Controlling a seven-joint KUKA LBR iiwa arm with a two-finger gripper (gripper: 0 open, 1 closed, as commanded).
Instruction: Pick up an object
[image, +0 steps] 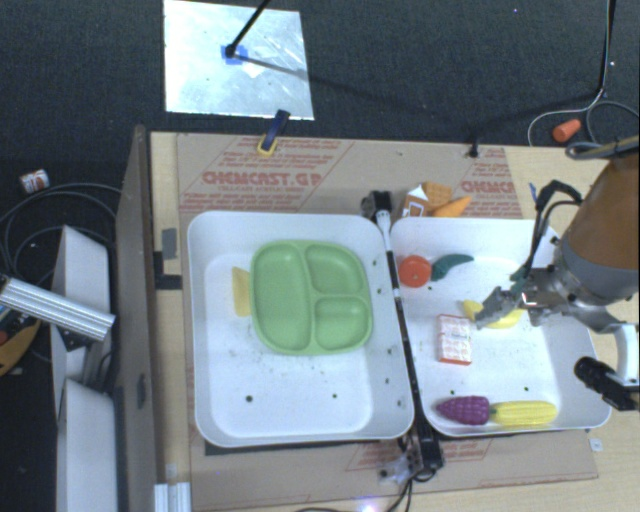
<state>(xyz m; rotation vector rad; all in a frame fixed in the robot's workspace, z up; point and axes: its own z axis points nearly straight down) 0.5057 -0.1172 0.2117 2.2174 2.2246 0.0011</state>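
Here, hand (487, 312) low over the right bin (560, 400), fingers' state impossible to tell. Touching or just beneath its tip, a yellow banana-like toy (503, 319), partly hidden. Just beside the hand, toward the divider, a red-and-white packet (454, 339). Farther off, up from the hand, a toy tomato (414, 270) and green pepper (452, 263). Near the front rim, purple grapes (463, 409) touching a corn cob (521, 411). Well apart, in the left bin (230, 400), a green divided plate (309, 297).

Red "CHEMCAST" lettering, twice, on the brown cardboard sheet (330, 170) beneath the two white bins (300, 425).
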